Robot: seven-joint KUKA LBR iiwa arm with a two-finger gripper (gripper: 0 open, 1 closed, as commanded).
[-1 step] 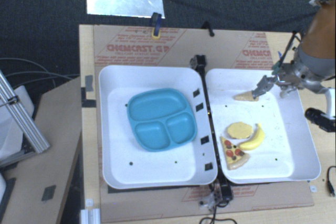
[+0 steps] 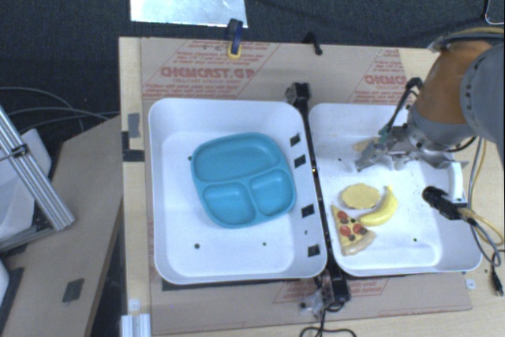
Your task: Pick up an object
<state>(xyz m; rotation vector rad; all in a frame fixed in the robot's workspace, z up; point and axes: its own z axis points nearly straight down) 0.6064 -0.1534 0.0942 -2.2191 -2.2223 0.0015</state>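
Note:
In the right bin (image 2: 418,249) lie a yellow banana (image 2: 381,209), a round tan cookie (image 2: 360,196) touching it, and a pizza slice (image 2: 350,230) toward the front. My gripper (image 2: 368,158) hangs low over the back left of this bin, pointing left, just behind the cookie and apart from it. A small tan piece (image 2: 361,144) shows beside the gripper tip; I cannot tell what it is. Nothing is visibly held.
The left bin (image 2: 170,170) holds a blue divided plate (image 2: 241,177). A black divider with clips (image 2: 309,170) runs between the bins. The arm's grey and orange body (image 2: 458,91) covers the right bin's back right corner.

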